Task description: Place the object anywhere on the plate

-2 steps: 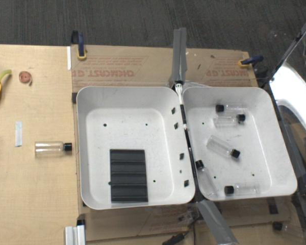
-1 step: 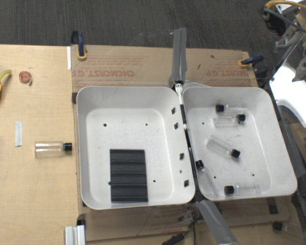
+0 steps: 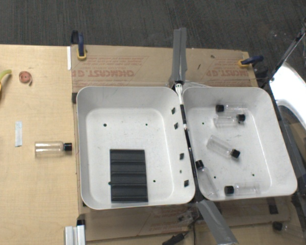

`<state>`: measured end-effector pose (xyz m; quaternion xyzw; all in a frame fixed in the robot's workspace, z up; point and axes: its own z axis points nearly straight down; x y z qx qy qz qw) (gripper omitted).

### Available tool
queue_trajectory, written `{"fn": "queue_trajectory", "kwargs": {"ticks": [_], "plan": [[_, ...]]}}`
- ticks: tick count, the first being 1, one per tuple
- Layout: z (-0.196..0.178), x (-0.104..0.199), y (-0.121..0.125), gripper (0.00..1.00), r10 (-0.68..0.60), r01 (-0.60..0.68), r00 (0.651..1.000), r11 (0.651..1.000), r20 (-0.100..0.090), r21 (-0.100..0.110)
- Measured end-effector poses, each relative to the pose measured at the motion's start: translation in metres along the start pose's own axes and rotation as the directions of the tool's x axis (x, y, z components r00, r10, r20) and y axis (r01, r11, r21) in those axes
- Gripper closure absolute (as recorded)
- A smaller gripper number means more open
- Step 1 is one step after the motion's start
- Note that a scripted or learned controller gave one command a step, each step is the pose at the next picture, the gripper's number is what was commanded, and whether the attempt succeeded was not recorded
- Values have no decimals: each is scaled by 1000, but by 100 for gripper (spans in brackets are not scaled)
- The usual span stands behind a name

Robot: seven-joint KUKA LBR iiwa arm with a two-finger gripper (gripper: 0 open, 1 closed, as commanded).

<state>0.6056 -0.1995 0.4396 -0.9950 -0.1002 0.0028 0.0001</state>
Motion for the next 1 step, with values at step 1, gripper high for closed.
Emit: {"fn": "queue_trajectory", "kwargs": {"ticks": [1], "plan": [[0, 55, -39, 0, 0, 0, 1000, 1000, -1, 0]]}}
